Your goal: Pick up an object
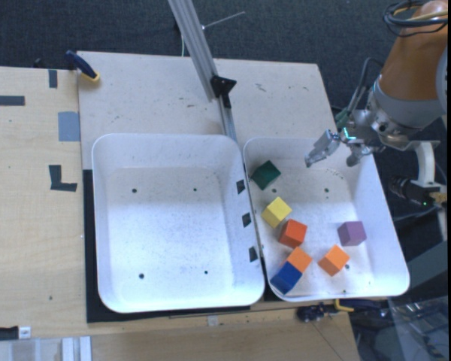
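Pale wood and a cream board (158, 89) carry two shallow white bins, with a slanted metal rail (199, 43) running down to the wall they share. Across the left bin (105, 201) nothing but dark specks lies on the floor.

All candidates sit in the right bin (387, 254): a green cube (266, 174) nearest the far wall, then a yellow cube (276, 211) touching a red cube (292, 232), an orange cube (299, 259) against a blue cube (286, 277), a second orange cube (334, 260) and a purple cube (351, 233).

Over that bin's far right corner hangs the gripper (323, 149), nothing between its fingers, which look spread.

Risk, as I judge it: descending on the packed cluster (yellow, red, orange, blue) would wedge a finger onto a neighbour and scatter them; green, standing apart, looks safer.
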`<state>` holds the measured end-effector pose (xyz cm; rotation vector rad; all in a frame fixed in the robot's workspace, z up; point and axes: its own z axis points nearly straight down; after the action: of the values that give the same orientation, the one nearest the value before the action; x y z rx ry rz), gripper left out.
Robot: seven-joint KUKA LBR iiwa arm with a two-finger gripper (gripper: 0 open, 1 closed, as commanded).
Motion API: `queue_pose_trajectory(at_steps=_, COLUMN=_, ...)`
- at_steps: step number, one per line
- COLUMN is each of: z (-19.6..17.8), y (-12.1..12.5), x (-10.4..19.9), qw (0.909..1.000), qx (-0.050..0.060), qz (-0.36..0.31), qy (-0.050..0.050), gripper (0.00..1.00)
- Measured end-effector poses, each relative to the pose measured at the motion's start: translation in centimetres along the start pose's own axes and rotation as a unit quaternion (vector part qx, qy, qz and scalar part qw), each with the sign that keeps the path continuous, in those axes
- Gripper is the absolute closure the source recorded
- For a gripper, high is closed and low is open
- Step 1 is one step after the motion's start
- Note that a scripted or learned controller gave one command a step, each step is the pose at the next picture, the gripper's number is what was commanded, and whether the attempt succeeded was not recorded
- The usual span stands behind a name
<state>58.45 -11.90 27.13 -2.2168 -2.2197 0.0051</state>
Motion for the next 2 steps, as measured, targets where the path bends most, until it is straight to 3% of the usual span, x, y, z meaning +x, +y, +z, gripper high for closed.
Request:
queue_pose_trajectory(at_steps=1, z=-0.2, y=0.1, x=0.0, qw=1.0000, qx=-0.002, qz=0.000, qy=-0.001, gripper=0.00)
queue_pose_trajectory(at_steps=2, z=5.0, y=-0.6, x=-0.8, qw=1.0000, qx=0.001, qz=0.000, qy=-0.001, gripper=0.00)
